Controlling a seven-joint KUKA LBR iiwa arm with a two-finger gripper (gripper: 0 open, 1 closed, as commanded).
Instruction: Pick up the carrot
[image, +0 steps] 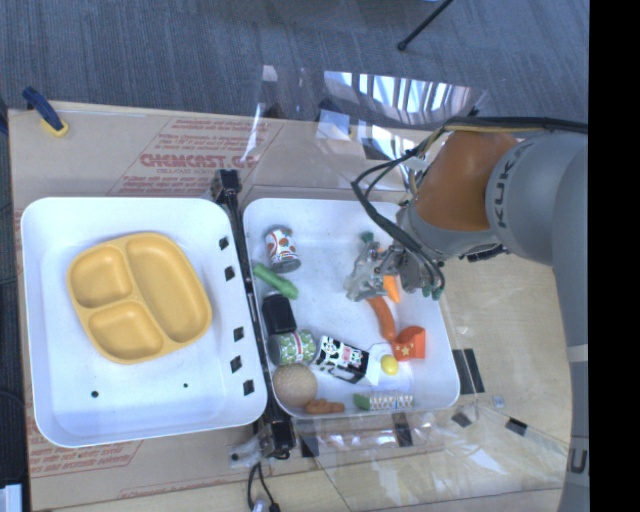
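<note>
The carrot (385, 315) is a slim orange piece lying in the right bin (330, 225), right of the middle, pointing towards the near wall. My gripper (372, 277) hangs low over the bin, right at the carrot's far end. The carrot's top end runs up against the gripper's metal parts, and I cannot make out whether it is gripped. The grey arm with its orange band (460, 185) reaches in from the right, above the bin's far right corner.
Around the carrot lie a red block (410, 343), a black-and-white carton (343, 358), a yellow piece (388, 365), a small can (282, 248), a green vegetable (275, 281) and a brown ball (294, 384). The left bin holds a yellow divided plate (135, 295).
</note>
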